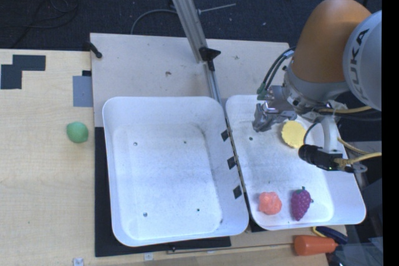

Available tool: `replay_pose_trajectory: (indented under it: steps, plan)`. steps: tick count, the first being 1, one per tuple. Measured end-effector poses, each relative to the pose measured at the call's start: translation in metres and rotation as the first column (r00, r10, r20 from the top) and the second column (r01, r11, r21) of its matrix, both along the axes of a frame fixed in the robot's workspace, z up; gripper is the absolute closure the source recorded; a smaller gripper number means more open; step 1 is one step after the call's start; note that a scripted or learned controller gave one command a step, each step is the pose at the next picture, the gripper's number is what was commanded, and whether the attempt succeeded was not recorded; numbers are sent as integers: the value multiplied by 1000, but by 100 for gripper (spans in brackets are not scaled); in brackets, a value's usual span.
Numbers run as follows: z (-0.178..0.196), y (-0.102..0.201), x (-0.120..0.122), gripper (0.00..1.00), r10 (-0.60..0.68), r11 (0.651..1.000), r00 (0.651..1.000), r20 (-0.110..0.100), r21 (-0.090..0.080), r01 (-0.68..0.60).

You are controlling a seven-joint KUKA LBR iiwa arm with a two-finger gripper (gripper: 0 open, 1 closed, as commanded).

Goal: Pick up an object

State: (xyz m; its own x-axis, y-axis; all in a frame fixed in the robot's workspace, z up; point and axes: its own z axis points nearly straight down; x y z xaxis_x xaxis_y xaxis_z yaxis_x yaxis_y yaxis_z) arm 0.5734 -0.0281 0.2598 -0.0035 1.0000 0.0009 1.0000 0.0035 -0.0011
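End effector (263,119) over right bin (274,162), one yellow piece (292,133), one orange (270,203), one purple (300,202)

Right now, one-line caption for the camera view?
Gripper over the right bin beside a yellow piece; orange and purple toys below.

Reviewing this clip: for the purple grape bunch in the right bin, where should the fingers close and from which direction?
Probably across the middle of the purple grape bunch, coming straight down. It lies flat on the floor of the right bin with its long axis running up-down in the view, so the fingers should close across its narrower width. The orange-pink object sits apart on one side, and the bin's raised rim is near the other, so keep the fingers narrow.
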Motion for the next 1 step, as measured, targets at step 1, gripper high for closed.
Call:
replay_pose_trajectory:
  steps: [1]
  plan:
    - [-16,41,-19,100,-2,1000,1000,0,-1,2]
